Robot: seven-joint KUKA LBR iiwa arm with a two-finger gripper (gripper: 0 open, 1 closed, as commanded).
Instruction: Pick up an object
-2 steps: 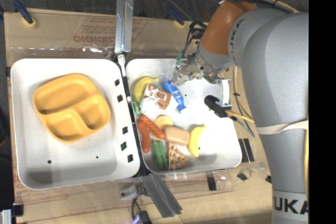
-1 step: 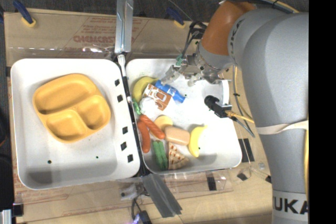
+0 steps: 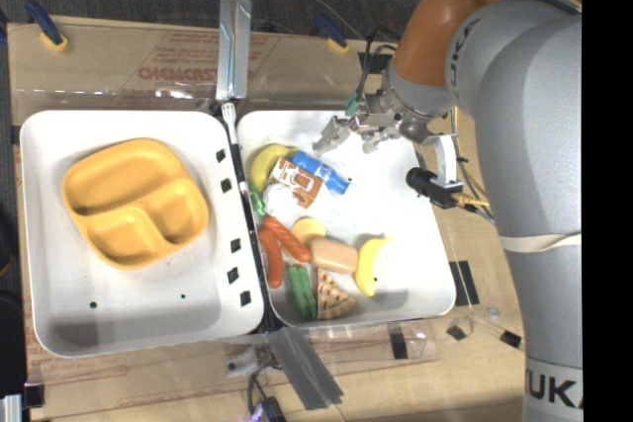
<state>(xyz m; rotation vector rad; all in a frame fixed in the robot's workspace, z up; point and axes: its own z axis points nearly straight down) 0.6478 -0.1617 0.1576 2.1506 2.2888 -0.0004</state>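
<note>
My gripper (image 3: 354,137) hangs over the back of the right bin (image 3: 420,232), open, with nothing between its fingers. Just in front of it and to the left lie a blue and white packet (image 3: 324,173), a brown carton (image 3: 294,184) and a yellow banana (image 3: 263,163). Further forward are a red sausage (image 3: 286,237), a peach-coloured bun (image 3: 334,257), a small banana (image 3: 367,265), a green piece (image 3: 300,292) and a waffle-like slice (image 3: 334,296). The gripper touches none of them.
The left bin (image 3: 59,311) holds a yellow divided tray (image 3: 134,201). A metal divider bar (image 3: 233,44) runs between the bins at the back. The arm's grey body and orange band (image 3: 440,30) stand over the right bin's back right corner.
</note>
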